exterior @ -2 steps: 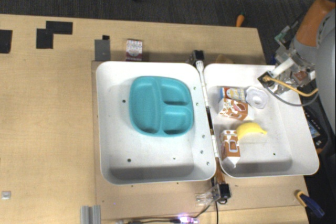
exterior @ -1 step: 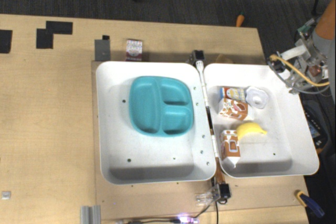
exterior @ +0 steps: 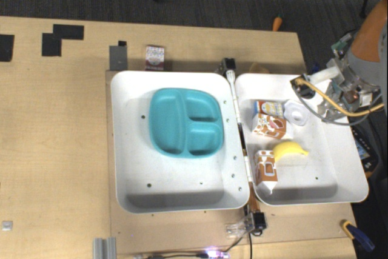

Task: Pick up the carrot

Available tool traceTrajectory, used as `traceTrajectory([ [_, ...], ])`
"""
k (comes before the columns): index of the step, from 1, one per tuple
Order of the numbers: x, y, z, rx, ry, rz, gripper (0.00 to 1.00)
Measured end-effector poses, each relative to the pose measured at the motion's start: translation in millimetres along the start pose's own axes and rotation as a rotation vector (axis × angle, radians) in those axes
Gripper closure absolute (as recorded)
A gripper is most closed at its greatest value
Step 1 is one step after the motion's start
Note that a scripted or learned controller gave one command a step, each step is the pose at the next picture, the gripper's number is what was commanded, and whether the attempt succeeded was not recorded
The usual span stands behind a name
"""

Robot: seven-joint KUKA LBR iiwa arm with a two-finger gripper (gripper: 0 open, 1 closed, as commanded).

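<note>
My gripper (exterior: 332, 107) hangs over the right bin's (exterior: 339, 188) far right part, beneath the grey wrist with its orange band. It is above the bin floor, to the right of a clear plastic cup (exterior: 295, 113). Nothing is visibly held in it. In that bin lie an orange and white snack packet (exterior: 269, 125), a second such packet (exterior: 265, 167) near the front left, and a yellow lemon-like fruit (exterior: 290, 150) between them. A small orange thing (exterior: 277, 23) lies at the bench's far edge, outside the bins.
The left bin (exterior: 130, 191) holds a teal divided plate (exterior: 185, 121). A small printed box (exterior: 155, 56) and a grey block (exterior: 118, 56) stand behind the left bin. The divider between the bins runs from a black clamp (exterior: 228, 63) down to the front.
</note>
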State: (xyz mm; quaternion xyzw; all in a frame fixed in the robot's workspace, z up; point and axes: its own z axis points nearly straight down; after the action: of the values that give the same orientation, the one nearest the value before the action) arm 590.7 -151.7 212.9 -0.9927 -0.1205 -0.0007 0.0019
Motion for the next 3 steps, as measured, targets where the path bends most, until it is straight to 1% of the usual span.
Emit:
traceTrajectory([
  [1, 30, 62, -35, -0.007, 0.003, 0.026, 1.0],
  [3, 34, 56, -56, -0.004, 0.004, -0.002, 1.0],
])
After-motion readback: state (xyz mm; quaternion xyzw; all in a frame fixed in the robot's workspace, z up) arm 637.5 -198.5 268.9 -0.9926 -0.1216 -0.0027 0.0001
